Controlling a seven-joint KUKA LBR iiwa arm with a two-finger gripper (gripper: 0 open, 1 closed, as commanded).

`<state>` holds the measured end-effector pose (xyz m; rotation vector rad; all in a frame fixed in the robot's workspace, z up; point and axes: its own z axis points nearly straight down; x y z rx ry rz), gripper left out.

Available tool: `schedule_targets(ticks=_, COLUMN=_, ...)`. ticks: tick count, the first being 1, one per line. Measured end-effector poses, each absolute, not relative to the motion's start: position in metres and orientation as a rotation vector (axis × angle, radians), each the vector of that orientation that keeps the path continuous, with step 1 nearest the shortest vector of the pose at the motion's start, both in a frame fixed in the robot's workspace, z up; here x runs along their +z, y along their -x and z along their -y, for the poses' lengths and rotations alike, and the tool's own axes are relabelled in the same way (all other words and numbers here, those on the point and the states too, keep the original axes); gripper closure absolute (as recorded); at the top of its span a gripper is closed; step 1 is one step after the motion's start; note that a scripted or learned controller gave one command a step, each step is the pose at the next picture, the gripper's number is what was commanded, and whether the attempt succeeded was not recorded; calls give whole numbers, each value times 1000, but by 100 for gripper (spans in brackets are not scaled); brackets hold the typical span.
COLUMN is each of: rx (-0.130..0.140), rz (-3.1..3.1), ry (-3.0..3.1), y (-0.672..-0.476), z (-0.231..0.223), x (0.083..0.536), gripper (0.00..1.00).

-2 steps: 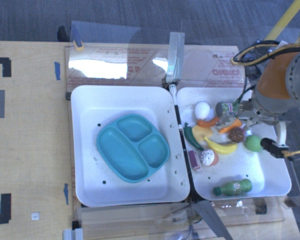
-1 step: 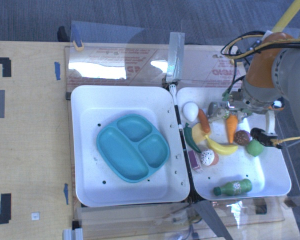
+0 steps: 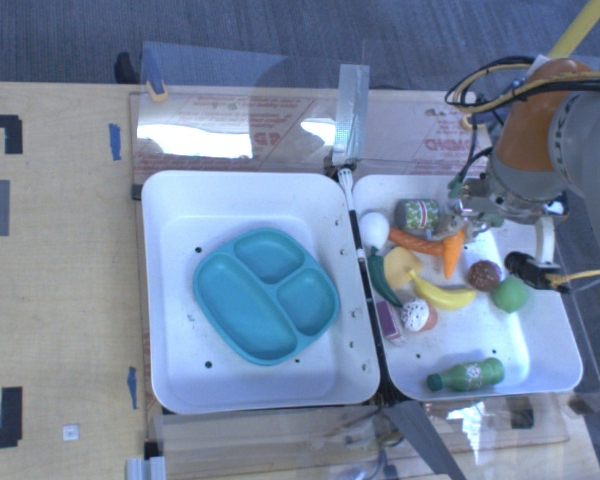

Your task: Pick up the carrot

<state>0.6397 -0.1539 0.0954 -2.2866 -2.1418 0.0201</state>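
The carrot (image 3: 423, 241) is orange and lies across the upper middle of the right bin (image 3: 540, 363), with its right end bent down by a brown ball. My gripper (image 3: 460, 218) hangs over that right end, below the arm's orange band. The wrist hides where the gripper meets the carrot, so I cannot tell whether they touch.
Packed around the carrot are a green can (image 3: 417, 214), a white egg (image 3: 374, 230), a yellow fruit (image 3: 400, 265), a banana (image 3: 443, 293), a brown ball (image 3: 483, 273) and a green lime (image 3: 511, 296). A green bottle (image 3: 466, 374) lies near the front. The left bin holds a blue divided plate (image 3: 267, 294).
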Motion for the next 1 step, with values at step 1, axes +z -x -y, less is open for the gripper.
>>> schedule_targets(ticks=1, rx=-10, rz=2208, ry=2246, y=-660, z=115, x=186, gripper=100)
